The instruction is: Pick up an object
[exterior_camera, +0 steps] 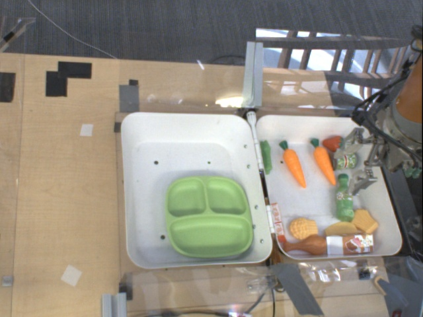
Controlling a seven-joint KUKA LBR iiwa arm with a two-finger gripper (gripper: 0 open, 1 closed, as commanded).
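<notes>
The right bin [390, 240] holds several toy foods: two orange carrots [294, 166] [324, 164], a green cucumber [265, 156], a red piece [332, 142], a green bottle [344, 201], a yellow corn piece [303, 228] and a small carton [357, 244]. My gripper [357, 159] hangs over the bin's right side, close to the right carrot and the bottle. It is open, one finger near the red piece and the other above the bottle. A small green-and-white item [347, 158] lies by the fingertips, and nothing is gripped.
The left bin [142, 144] holds a green divided plate [209, 216]. A yellow wedge [365, 220] and a brown drumstick-like piece [310, 245] lie along the right bin's front wall. A metal frame [317, 51] stands behind the bins.
</notes>
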